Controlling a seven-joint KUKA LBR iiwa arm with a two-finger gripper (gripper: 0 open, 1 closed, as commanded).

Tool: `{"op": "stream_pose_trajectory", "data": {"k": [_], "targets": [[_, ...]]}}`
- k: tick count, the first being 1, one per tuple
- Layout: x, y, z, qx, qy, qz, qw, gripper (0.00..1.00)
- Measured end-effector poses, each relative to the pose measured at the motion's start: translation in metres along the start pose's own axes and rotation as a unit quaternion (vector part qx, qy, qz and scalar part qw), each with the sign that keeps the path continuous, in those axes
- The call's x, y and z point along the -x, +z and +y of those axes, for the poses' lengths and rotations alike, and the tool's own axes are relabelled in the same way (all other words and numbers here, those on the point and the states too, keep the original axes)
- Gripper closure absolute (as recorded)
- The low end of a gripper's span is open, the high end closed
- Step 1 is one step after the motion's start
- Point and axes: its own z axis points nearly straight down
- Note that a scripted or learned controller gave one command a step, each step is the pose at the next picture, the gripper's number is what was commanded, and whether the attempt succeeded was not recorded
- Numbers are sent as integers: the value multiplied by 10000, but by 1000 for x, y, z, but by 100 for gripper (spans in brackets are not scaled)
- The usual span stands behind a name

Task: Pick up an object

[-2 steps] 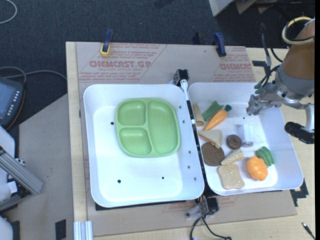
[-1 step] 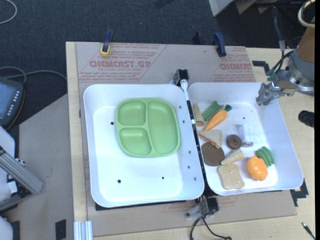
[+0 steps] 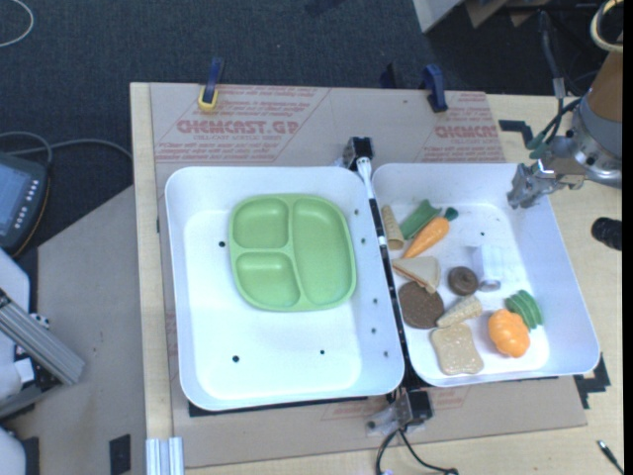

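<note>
Toast (image 3: 456, 349) lies at the front of the right bin (image 3: 569, 275), closest to us. Going from big to small: the left bin (image 3: 198, 295) holds a green tray (image 3: 293, 252) with three parts. The right bin holds toy food. A carrot (image 3: 427, 236) lies near the back, an orange (image 3: 508, 332) sits by the toast, and a brown cookie (image 3: 422, 307) lies beside the bin's left wall. The claw (image 3: 524, 186) hangs over the back right edge of the right bin, away from the food. I cannot tell if it is spread or pressed together.
</note>
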Motion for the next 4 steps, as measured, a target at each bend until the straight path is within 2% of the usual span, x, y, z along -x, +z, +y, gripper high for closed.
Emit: {"op": "stream_pose_trajectory", "data": {"k": [1, 2, 3, 4], "targets": [[-57, -10, 8, 5, -27, 10, 10000, 100], [-118, 0, 11, -29, -25, 17, 10000, 100], [-173, -9, 21, -2, -31, 17, 10000, 100], [-231, 0, 31, -6, -28, 16, 10000, 100]]}}
